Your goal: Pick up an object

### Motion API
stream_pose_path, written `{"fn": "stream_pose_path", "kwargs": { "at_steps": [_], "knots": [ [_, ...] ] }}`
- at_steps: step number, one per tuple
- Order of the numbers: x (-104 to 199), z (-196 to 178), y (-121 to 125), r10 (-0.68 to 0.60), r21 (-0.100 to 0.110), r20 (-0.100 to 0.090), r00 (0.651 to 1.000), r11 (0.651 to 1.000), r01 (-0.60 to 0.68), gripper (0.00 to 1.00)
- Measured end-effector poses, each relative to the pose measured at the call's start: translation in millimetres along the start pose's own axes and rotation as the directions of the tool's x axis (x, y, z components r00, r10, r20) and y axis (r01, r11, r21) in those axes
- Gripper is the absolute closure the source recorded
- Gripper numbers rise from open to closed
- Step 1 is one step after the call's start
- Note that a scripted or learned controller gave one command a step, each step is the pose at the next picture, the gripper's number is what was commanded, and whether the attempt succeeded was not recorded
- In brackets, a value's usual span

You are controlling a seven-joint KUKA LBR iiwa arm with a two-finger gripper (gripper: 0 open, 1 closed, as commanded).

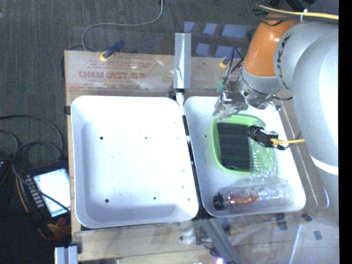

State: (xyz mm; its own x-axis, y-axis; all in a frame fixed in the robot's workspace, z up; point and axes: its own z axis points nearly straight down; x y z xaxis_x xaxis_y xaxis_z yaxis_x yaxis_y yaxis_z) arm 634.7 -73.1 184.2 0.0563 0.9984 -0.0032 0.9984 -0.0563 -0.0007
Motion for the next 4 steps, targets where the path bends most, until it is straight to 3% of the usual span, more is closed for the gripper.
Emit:
{"fn": "stream_pose_path", "kwargs": {
  "at_steps": [1,2,3,4],
  "knots": [
    [-0.2,0.1,-0.1,0.0,0.0,0.0,1.0,1.0,0.0,0.0],
    [-25.6,84.1,-19.2,0.026,-0.014,-0.002,1.0,1.0,-0.026,0.0],
    [-7.2,-0.1,-10.6,-0.014,-0.001,-0.001,1.0,1.0,0.014,0.0],
    [-32.0,84.3,-34.3,0.04,-0.015,-0.003,0.999,0.999,-0.04,0.0]
  ]
}}
